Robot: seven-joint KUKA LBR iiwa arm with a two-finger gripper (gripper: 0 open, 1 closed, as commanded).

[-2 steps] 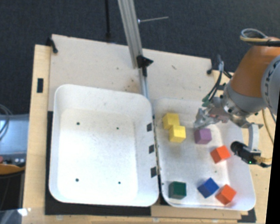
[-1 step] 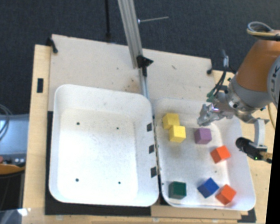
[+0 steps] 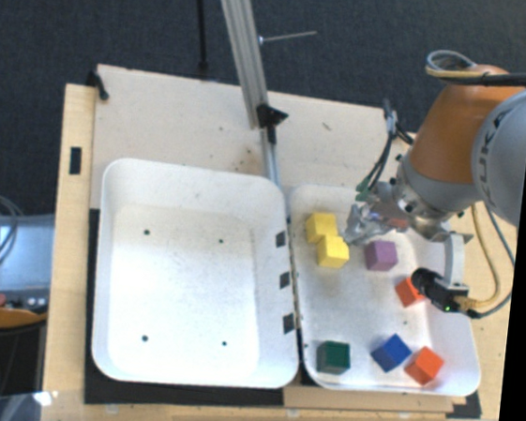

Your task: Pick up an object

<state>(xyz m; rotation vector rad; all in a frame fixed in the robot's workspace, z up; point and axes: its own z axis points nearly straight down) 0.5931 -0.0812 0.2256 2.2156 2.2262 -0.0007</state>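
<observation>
Several small blocks lie in the right bin (image 3: 456, 383). Two yellow blocks (image 3: 326, 239) sit together near its upper left. A purple block (image 3: 381, 255) is just right of them. An orange block (image 3: 408, 291) lies further right, partly behind a black fitting on the arm. A green block (image 3: 332, 356), a blue block (image 3: 391, 353) and another orange block (image 3: 426, 365) sit along the near side. My gripper (image 3: 363, 225) hangs low over the bin between the yellow blocks and the purple block, its metal tip pointing down-left.
The left bin (image 3: 189, 277) lies beside the right one. A slanted aluminium rail (image 3: 248, 47) rises from the bench behind the bins. Cables loop off the arm at the right. A grey box (image 3: 11, 266) sits off the bench at the left.
</observation>
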